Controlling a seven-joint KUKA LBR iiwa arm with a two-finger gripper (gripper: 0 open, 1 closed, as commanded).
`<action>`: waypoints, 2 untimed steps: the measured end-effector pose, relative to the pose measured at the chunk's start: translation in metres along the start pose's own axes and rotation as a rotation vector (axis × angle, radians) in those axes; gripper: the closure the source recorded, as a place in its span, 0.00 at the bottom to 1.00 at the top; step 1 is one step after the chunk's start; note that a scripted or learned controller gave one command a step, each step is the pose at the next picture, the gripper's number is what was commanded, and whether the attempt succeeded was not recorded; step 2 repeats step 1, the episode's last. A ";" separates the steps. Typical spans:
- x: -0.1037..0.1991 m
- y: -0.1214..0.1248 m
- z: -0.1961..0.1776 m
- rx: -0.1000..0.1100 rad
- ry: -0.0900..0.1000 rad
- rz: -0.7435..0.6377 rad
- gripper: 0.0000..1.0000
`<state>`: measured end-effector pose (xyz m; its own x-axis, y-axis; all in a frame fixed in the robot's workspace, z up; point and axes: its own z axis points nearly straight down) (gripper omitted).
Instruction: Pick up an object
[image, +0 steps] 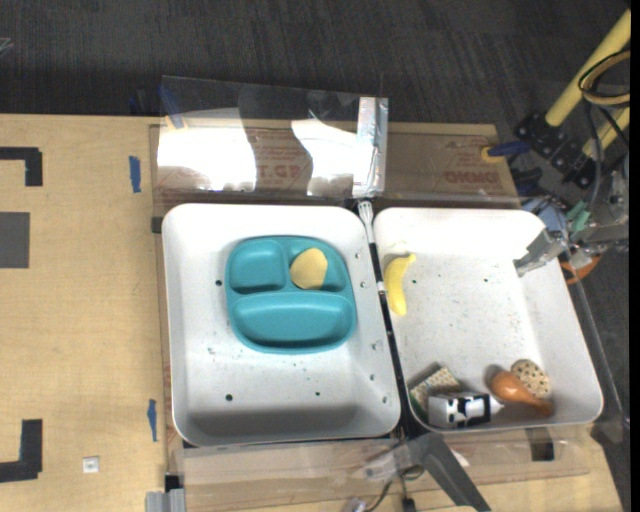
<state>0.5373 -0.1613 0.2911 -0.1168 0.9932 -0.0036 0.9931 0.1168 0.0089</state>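
In the right bin (560, 330) a yellow banana (398, 281) lies against the left wall near the back. Along the front wall sit a black-and-white small bottle (462, 408), a striped brown piece (434, 381) and an orange-brown toy with a speckled tan top (522, 384). The left bin (190, 300) holds a teal divided plate (290, 320) with a yellow rounded object (308, 268) in its upper right compartment. My gripper (540, 252) hangs at the right bin's back right edge, well away from all the objects, with nothing seen in it.
A clear plastic sheet with a taped edge (370, 145) stands behind the left bin. Cables and a yellow hose (590, 70) crowd the far right by the arm. Brown cardboard (80, 300) covers the bench to the left.
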 end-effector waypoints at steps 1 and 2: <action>-0.056 -0.070 0.133 0.019 0.007 -0.006 0.00; -0.056 -0.070 0.133 0.019 0.007 -0.006 0.00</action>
